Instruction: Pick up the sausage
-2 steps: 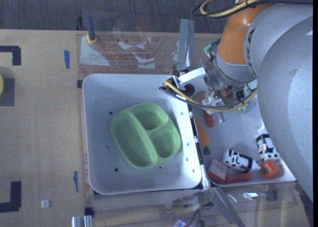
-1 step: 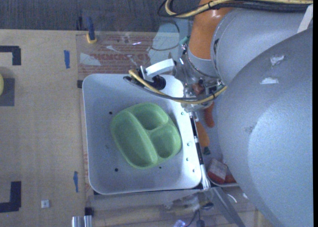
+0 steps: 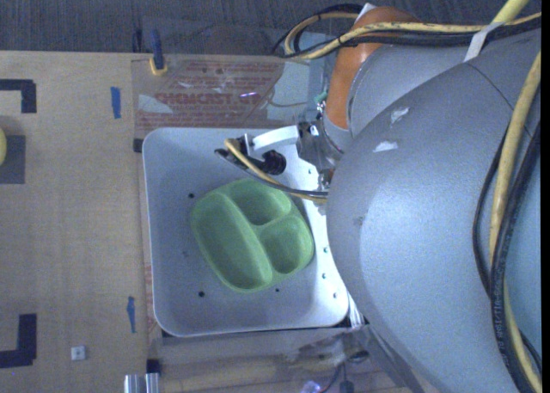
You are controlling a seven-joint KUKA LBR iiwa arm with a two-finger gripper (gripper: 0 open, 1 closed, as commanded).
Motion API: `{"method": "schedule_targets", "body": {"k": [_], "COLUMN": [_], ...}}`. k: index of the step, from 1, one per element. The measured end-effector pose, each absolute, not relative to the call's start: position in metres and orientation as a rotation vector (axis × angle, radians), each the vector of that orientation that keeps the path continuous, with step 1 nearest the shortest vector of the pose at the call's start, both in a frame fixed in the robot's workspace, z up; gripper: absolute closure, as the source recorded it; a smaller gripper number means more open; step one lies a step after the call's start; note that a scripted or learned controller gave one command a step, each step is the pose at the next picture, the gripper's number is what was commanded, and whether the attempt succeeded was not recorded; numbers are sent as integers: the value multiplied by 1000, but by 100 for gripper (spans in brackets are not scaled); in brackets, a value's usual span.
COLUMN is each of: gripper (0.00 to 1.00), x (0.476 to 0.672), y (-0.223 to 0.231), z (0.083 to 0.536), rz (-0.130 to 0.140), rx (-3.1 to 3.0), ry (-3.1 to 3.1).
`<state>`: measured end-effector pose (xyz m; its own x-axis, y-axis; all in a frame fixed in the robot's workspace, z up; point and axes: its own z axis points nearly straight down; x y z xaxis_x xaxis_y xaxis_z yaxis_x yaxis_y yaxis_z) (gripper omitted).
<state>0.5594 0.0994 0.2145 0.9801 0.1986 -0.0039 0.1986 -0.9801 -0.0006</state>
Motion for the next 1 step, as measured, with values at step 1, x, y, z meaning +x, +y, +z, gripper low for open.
{"method": "schedule_targets", "body": {"k": [1], "gripper": [100], "x": [616], "y": [80], "z": [234], "rz": [2], "rx": [-3126], "ry": [-316]}}
